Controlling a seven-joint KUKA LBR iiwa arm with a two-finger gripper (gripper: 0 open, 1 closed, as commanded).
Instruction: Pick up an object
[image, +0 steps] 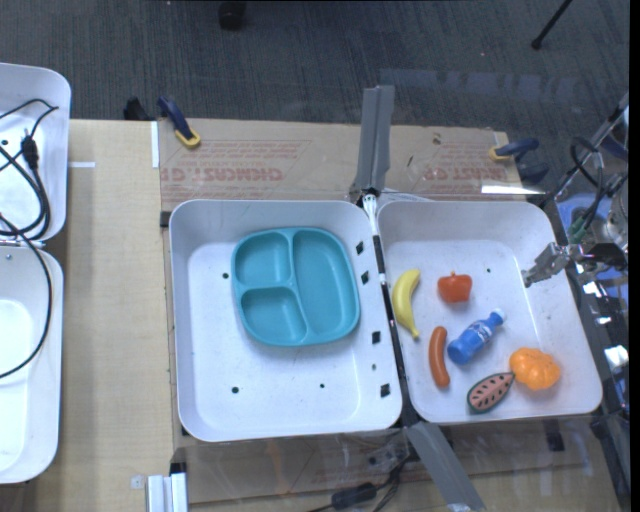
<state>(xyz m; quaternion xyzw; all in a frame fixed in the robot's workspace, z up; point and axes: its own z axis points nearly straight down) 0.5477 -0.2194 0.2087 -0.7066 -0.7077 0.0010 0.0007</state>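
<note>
Bench (110, 300) carries 2 shallow white bins side by side. Left bin (200, 380) holds 1 teal divided plate (296, 286) w/ 3 compartments, lying flat, slightly rotated, approx. centred toward the bin's far half.

Right bin (500, 235) holds 6 items:
- Banana (405, 301): near the left wall, long axis running far-to-near.
- Red tomato-like item (455, 287): just right of the banana, apart from it.
- Sausage (438, 356): near side of the banana, lying roughly far-to-near.
- Blue bottle (474, 337): on its side, tilted, just beside the sausage; contact cannot be told.
- Watermelon slice (490, 391): near the front wall, below the bottle.
- Orange pepper-like item (535, 368): right of the slice, touching or nearly touching its tip.

Gripper (542, 264) sits at the right bin's right wall, above the rim area, well apart from all 6 items. Nothing is visible between its fingers. Finger state: cannot tell at this res.; fingers are small and blend w/ the bin wall.

Cardboard sheet (270, 160) lies behind the bins, held by blue clamps (175, 120).
</note>
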